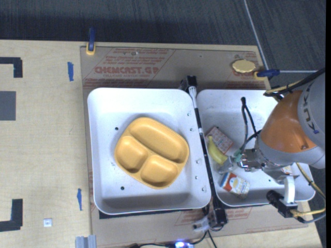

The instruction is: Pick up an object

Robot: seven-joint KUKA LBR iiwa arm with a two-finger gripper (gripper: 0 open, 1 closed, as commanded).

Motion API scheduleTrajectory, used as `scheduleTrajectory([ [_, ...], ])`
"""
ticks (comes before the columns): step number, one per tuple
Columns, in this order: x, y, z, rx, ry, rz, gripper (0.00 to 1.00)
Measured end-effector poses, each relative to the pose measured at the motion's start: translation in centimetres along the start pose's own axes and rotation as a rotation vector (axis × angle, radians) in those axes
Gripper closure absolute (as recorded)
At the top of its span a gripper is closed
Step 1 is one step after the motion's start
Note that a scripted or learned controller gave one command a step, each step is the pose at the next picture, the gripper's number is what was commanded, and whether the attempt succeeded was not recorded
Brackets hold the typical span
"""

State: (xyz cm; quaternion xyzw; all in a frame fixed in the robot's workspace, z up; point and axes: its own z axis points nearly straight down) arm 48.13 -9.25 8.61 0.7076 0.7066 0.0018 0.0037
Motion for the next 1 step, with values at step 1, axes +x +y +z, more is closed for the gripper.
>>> scheduleTrajectory([
  [1,-0.05,0.00,0.00,0.000,0.001,-0.002,0.00],
])
